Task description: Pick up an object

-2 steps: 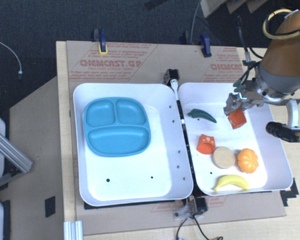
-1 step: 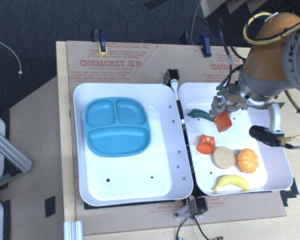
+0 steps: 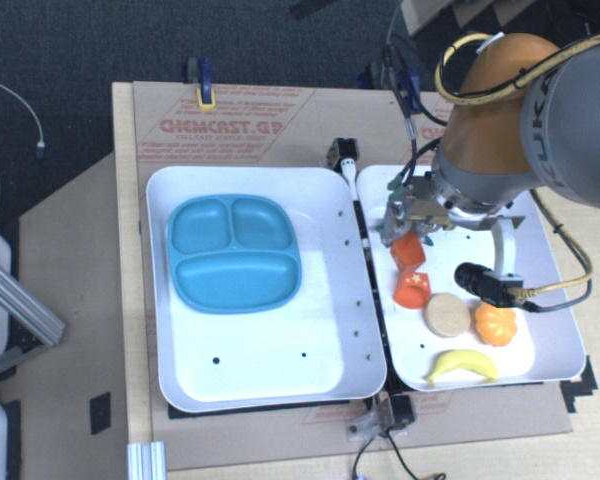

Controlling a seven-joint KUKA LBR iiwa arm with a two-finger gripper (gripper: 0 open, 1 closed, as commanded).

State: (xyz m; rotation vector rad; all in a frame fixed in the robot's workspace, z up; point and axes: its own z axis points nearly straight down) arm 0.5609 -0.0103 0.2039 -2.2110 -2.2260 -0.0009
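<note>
From my seat I see the grey arm with its orange band reaching in from the right over the right shallow white bin. Its two-finger gripper sits low at the upper left part of that bin, directly above a small red block-shaped object, which looks tilted. The red block's top edge meets the gripper's underside, but I cannot tell whether it is actually pinched or whether the gripper is open or closed; the wrist body hides that. Just below the red block lies a second red-orange chunky piece, close but apparently apart from it. To its right, a round tan disc-like item sits touching or nearly touching a small orange fruit-shaped toy. A yellow plastic banana lies near the front edge of the same bin. A black cylindrical part with a yellow cable hangs over the bin's right half. The left shallow white bin holds a light blue three-compartment plate in its upper left area. Both bins rest on a brown cardboard-covered bench.
</note>
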